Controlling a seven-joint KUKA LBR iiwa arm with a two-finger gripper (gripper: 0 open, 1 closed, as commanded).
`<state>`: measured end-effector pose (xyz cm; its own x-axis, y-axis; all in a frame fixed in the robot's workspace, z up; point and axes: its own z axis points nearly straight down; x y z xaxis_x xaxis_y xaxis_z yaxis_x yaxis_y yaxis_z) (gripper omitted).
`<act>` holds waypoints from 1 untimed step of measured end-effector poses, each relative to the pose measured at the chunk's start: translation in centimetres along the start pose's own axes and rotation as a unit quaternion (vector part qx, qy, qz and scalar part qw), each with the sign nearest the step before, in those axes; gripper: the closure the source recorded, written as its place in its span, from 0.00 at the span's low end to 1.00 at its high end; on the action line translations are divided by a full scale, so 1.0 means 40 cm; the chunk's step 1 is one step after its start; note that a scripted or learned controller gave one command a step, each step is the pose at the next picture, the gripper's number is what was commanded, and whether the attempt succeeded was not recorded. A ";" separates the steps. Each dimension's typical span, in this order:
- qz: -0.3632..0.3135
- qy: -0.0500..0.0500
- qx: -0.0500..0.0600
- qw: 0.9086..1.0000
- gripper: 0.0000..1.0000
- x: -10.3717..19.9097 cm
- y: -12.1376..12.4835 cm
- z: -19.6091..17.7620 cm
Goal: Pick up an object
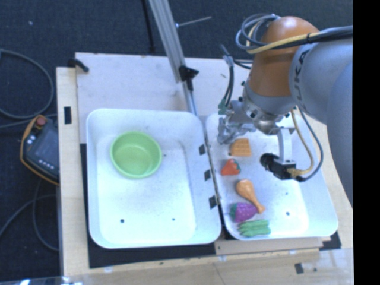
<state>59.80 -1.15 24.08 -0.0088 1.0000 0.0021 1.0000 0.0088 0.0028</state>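
While my pincer (pixel 228 129) hangs over the far end of the right bin (pixel 314 212), the nearest candidate for pickup is the flat orange cracker (pixel 240 147), lying just beside the fingertips on the side toward the bin's middle. Nothing is visible between my fingers, and from this angle I cannot tell whether they stand apart or together.

Beyond the cracker, nearer the camera, lie a small red-and-green strawberry (pixel 230 167), an orange drumstick (pixel 249 193), purple grapes (pixel 241 211) and a green pea pod (pixel 254 228), in that order away from the pincer. A black fitting (pixel 278 165) on my hose hangs beside the cracker. The left bin (pixel 101 218) holds a green bowl (pixel 136 153), well apart from the pincer.

Likely faults from here:
- The cracker is thin and flat; fingertips may slide over it and close on nothing.
- The pincer sits near the bin wall; descent could strike the rim.
- The hose fitting could sweep the cracker or strawberry aside.
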 end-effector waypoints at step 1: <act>0.000 0.000 0.001 1.000 1.00 0.157 0.028 -0.004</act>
